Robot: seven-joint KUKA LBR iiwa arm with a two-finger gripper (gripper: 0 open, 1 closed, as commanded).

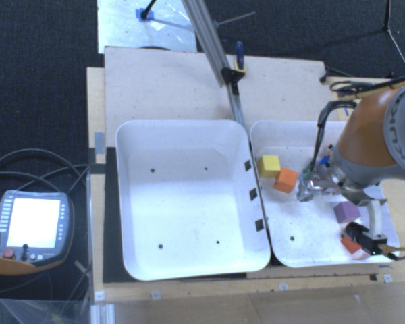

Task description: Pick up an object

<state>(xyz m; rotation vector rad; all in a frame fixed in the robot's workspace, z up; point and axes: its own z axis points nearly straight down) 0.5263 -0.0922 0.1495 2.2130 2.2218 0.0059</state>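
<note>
- Fingers of the gripper [306, 189] are lowered into the right bin [291, 248]; whether they are spread or closed cannot be told, as the metal tip is small and blurred.
- Just at the gripper's 9 o'clock lies an orange block [285, 180], very near the tip, though contact cannot be judged.
- At 11 o'clock from the orange block, just beside it, sits a yellow block [269, 165], near the bin's left wall.
- At 4 o'clock from the gripper lies a purple block [346, 212], partly under the arm.
- Further toward 5 o'clock, near the bin's lower right corner, a red block [351, 245] peeks from under a black part.
- The arm [374, 144], with its orange band, enters from 3 o'clock.
- The left bin [131, 140] lies at 9 o'clock, touching the right bin.
- A teach pendant [30, 231] rests far out at 9 o'clock on the dark floor.
</note>
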